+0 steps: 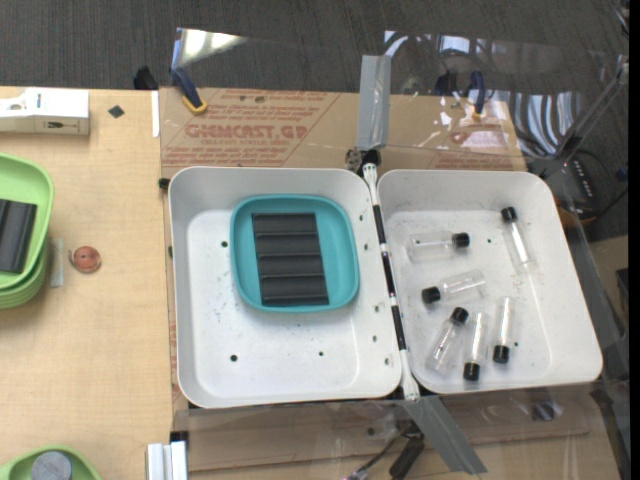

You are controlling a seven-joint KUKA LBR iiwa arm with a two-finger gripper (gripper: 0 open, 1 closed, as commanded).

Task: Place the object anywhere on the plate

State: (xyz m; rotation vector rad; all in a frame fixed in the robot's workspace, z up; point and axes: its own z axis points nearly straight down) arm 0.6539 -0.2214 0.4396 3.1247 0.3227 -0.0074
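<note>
A teal plate (245, 268) with a dark ribbed insert (290, 259) lies in the left white bin (200, 358), toward its back. The right white bin (570, 298) holds several clear vials with black caps lying on their sides, among them one near the back right (516, 238), one left of centre (440, 244), one in the middle (455, 288) and three near the front (447, 336).
A cardboard sheet (300, 128) and clear plastic guards stand behind the bins. On the wooden bench at the left sit green dishes (25, 238), a small round red piece (86, 259) and a white box (45, 111).
</note>
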